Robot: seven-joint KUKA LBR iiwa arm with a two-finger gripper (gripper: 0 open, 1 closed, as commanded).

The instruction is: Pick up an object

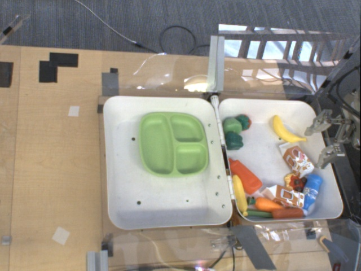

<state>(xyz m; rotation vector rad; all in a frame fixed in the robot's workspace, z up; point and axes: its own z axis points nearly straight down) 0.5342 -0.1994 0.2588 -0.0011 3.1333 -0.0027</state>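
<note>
You see two white bins on the table. Taking the banana (286, 130) as landmark: it lies in the right bin (256, 110), toys heaped below it for picking. The pincer (326, 140) hovers just right of it, spread apart and gripping nothing, likely poised to descend.

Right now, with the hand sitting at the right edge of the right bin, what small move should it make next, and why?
Probably slide the hand a little left and lower it toward the banana. The hand sits at the right rim of the right bin with nothing between its fingers, and the banana lies nearest, apart from the crowded packets and bottle further down.
</note>
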